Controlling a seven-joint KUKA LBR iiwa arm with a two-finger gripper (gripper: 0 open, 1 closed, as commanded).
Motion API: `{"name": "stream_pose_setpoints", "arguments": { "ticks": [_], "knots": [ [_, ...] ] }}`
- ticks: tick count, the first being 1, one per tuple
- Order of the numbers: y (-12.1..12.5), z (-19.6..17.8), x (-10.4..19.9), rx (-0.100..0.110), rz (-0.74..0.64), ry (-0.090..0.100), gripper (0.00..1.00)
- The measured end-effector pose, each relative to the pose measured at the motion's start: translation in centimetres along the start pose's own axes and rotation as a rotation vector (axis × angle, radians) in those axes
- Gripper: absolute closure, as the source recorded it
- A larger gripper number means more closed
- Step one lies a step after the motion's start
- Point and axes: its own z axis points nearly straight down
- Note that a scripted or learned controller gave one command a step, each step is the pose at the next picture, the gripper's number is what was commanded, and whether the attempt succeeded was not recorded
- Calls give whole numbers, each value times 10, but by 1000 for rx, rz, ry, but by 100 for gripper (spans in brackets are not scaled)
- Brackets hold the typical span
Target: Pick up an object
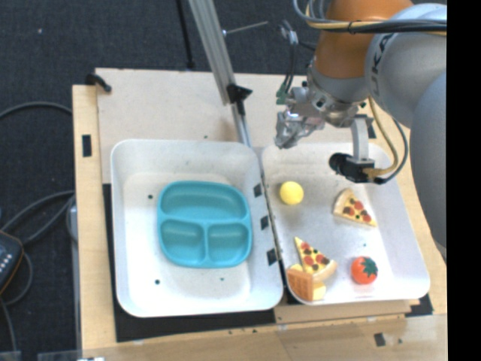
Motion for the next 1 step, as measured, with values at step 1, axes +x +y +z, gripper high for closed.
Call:
{"name": "stream_pose_setpoints", "arguments": {
  "ticks": [1],
  "knots": [
    [10, 8, 61, 1, -1, 0, 100]
  ]
}}
